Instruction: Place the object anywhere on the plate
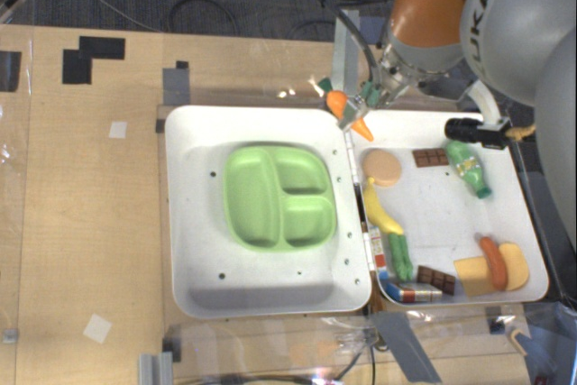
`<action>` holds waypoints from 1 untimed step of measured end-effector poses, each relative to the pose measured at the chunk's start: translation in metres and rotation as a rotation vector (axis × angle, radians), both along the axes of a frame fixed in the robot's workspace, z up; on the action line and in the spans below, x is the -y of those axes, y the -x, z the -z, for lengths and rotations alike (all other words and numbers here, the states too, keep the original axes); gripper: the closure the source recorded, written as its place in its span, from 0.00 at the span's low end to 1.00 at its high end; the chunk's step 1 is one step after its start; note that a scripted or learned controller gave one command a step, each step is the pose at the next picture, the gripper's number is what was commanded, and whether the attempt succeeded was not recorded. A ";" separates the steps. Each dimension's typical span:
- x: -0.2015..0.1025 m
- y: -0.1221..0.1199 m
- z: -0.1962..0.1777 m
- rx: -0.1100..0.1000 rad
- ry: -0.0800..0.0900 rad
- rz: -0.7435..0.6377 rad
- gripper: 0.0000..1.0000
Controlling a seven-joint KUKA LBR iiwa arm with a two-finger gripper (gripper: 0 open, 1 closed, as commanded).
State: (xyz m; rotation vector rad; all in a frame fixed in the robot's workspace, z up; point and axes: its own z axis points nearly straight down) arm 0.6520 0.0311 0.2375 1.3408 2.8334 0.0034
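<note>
So the carrot (347,114) is gripped in the pincer (354,110), lifted at the far end of the rim shared by the two bins, orange tip pointed down toward the right bin (527,221). The arm (469,4) is seen coming in from the far right corner of the tabletop (81,221).

The green plate (278,197), split into compartments, is sat in the middle of the left bin (194,194).

In the right bin, a round cookie (382,167) is parked near the far left corner, with a chocolate bar (430,159) and a green bottle (470,168) along the far edge. A banana (380,211) and a pickle (399,256) are lined up by the left edge. Cheese (518,270) with a sausage (494,262) on it is found by the near right corner, and another chocolate piece (435,279) by the near edge.
</note>
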 end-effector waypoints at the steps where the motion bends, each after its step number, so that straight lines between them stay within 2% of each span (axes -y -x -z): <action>1: -0.076 0.014 0.055 -0.007 -0.004 0.078 1.00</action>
